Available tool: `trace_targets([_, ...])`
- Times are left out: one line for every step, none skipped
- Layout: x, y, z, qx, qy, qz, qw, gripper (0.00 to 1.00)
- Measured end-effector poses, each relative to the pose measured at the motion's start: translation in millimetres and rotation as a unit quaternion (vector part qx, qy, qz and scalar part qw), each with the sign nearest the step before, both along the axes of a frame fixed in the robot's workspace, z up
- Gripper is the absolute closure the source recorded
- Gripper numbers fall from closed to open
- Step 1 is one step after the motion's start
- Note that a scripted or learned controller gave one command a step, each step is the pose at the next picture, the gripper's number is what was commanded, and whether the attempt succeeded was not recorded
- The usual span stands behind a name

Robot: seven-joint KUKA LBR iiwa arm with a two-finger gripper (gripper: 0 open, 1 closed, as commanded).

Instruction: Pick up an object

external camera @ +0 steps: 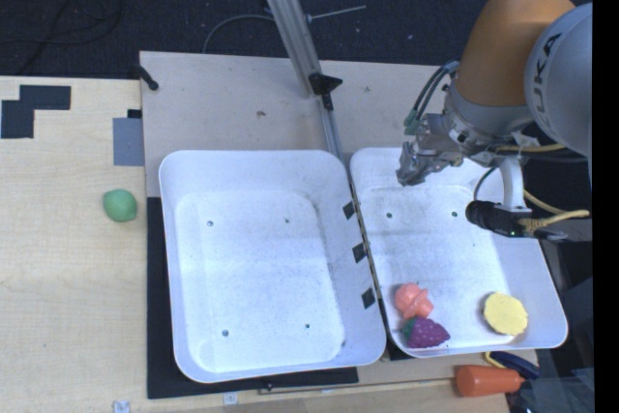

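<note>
The right bin (455,218) holds an orange-pink toy (413,299), a purple grape-like toy (426,334) just below it, and a yellow round piece (506,313) near the front right corner. My gripper (413,169) hangs over the bin's far left part, well away from those three objects. Nothing shows between its dark fingers, and I cannot make out how they stand.
The left bin (193,208) lies beside the right one. A green ball (120,205) rests on the wooden bench to the left. An orange item (488,380) lies in front of the right bin. A metal rail (290,24) slants at the back.
</note>
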State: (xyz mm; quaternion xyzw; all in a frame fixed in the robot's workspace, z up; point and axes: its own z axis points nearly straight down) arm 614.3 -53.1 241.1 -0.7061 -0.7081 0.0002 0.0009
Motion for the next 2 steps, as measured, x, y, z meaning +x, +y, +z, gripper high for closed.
trace_targets([5.0, 51.0, -8.6, -0.0001, 0.0, 0.0, 1.0, 1.0])
trace_targets([17.0, 95.2, -17.7, -0.0006, 0.0, 0.0, 1.0, 1.0])
